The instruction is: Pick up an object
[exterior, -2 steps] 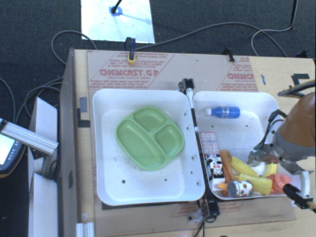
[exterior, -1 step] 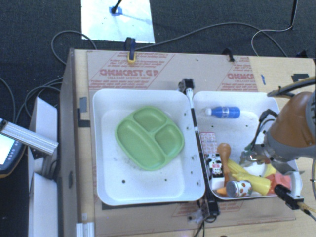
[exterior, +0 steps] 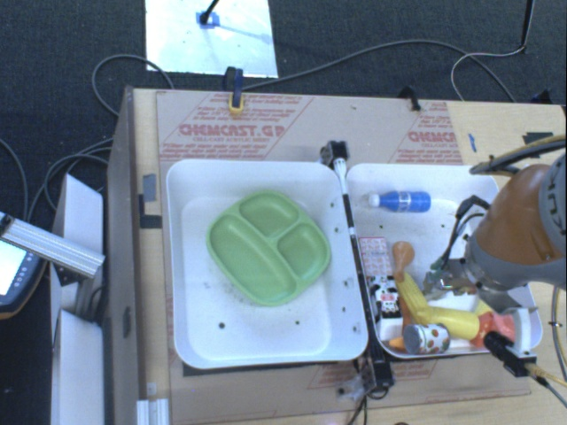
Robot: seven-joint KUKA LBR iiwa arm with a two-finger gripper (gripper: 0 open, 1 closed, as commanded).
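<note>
**Claw low over crowded right bin**

Claw [exterior: 440, 279] sits low in the right bin [exterior: 447, 180], at the lower right of the frame, just above a heap of small things; whether its fingers are spread or pressed together cannot be told, and nothing is seen pinched between them; the grey arm [exterior: 523, 228] with its orange band fills the right edge above it. Beneath and beside the claw lie a yellow banana-like toy [exterior: 452, 319], an orange-handled piece [exterior: 404, 255], a small can [exterior: 427, 337] with a grey end and a black-and-white box [exterior: 384, 296], all crowded toward the bin's lower rim; a blue bottle [exterior: 401, 201] lies on its side near the bin's upper wall, well apart from the heap. At centre left, the left bin [exterior: 190, 326] holds a green divided plate [exterior: 268, 248], lying flat and turned at a slant. Both bins rest side by side on the counter [exterior: 266, 129], which is covered with printed cardboard; cables trail across the dark floor [exterior: 71, 25] at the top of the frame.
</note>
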